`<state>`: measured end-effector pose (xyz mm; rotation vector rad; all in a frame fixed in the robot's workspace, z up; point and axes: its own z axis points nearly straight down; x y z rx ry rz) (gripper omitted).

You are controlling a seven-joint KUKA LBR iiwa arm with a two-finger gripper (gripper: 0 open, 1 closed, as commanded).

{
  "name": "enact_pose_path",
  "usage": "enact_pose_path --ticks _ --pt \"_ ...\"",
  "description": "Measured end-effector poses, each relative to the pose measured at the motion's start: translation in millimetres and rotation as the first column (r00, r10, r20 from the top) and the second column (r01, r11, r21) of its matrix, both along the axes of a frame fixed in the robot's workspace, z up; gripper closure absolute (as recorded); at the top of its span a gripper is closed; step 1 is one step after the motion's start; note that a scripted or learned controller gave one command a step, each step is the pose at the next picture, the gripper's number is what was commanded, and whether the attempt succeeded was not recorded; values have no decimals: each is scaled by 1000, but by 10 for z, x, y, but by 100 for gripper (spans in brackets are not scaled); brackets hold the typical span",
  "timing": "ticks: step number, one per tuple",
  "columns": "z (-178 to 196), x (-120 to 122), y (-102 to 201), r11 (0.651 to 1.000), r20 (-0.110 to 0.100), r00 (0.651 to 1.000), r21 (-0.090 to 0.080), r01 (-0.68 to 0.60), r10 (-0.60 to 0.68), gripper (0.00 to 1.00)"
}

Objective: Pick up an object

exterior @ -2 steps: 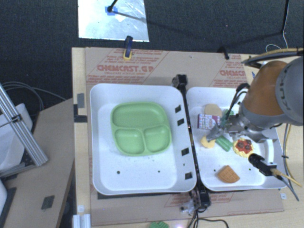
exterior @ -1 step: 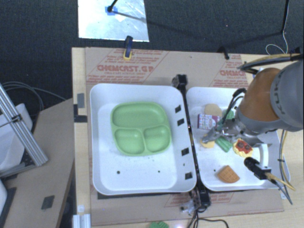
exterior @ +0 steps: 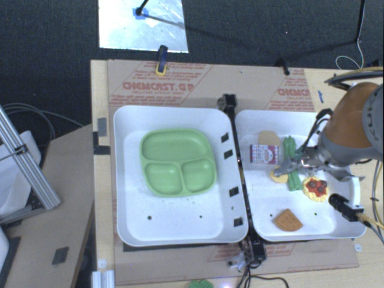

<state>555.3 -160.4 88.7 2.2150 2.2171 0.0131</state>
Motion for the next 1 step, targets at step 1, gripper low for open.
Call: enact_pose_path --ticks 1 --pt "-3 217 216 1000 -2 1000 -3 -3 3 0"
